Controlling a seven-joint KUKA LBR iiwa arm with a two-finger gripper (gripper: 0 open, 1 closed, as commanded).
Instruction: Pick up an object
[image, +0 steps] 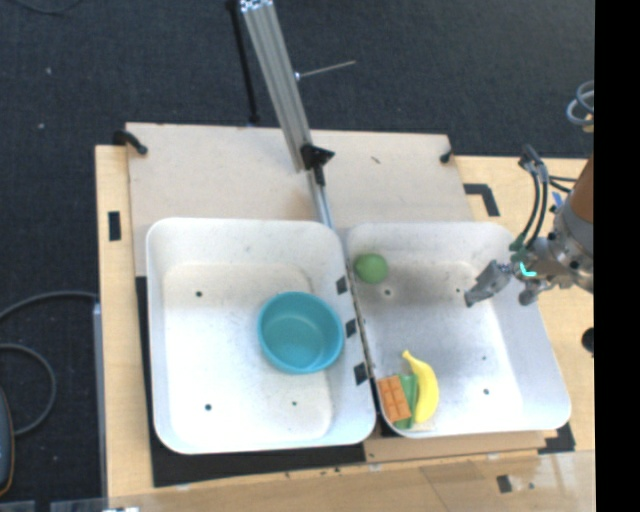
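Camera view looking down at a slant on the worktop, with two shallow white bins sitting side by side. Reaching in from the right edge and hanging over the right bin: the end effector, its two dark fingers apparently spread somewhat, though blurring too much to be sure; nothing showing between them.

Lying untouched on the right bin's floor: a green ball near the far left corner, well apart from the end effector; a banana in the near left corner, touching an orange block just beside it, with something green peeking out beneath both. Resting in the left bin: a blue bowl, upright, near the dividing wall.

Judging by this: still sitting early in the task, nothing gripped or lifted. Remaining: choosing one object, descending over it, closing, and raising it clear of the bin.
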